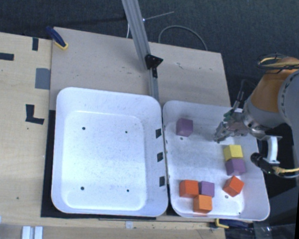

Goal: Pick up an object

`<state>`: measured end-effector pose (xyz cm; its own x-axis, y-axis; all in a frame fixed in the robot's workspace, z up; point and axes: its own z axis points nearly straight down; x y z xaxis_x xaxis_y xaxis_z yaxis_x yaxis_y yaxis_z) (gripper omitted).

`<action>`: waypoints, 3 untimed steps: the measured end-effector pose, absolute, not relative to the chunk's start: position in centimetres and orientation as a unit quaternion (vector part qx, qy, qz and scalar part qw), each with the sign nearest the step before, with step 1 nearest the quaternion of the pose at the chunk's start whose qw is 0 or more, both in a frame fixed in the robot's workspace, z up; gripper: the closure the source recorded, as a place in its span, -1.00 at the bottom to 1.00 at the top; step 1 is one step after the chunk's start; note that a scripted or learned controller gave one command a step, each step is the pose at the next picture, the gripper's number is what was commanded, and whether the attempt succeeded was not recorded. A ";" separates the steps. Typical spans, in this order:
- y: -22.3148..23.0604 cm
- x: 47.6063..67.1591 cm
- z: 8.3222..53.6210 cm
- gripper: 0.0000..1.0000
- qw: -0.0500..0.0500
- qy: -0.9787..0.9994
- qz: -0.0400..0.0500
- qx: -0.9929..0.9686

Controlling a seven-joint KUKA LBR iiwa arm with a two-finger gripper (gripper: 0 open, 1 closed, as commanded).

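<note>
The right bin holds several small blocks. A purple cube lies near its back left. A yellow cube sits against another purple cube on the right side. Near the front are an orange cube, an orange block, a purple block and an orange block. My gripper hangs low over the bin's back right, just up and left of the yellow cube. Nothing shows between its fingertips.
The left bin stands beside the right one. A slanted metal pole runs from the top of the view down to the bins' back edge. The arm's grey body with its orange band fills the right side.
</note>
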<state>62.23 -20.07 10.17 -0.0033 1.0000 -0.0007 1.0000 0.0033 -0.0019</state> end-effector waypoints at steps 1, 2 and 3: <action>-20.7 62.2 16.3 1.00 -0.003 -0.707 -0.001 -0.707; -20.9 61.4 21.9 1.00 -0.003 -0.707 -0.001 -0.707; -20.9 61.5 24.4 1.00 -0.001 -0.708 0.000 -0.706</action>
<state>61.46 -20.91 24.39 -0.0018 1.0000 -0.0006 1.0000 0.0018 0.0019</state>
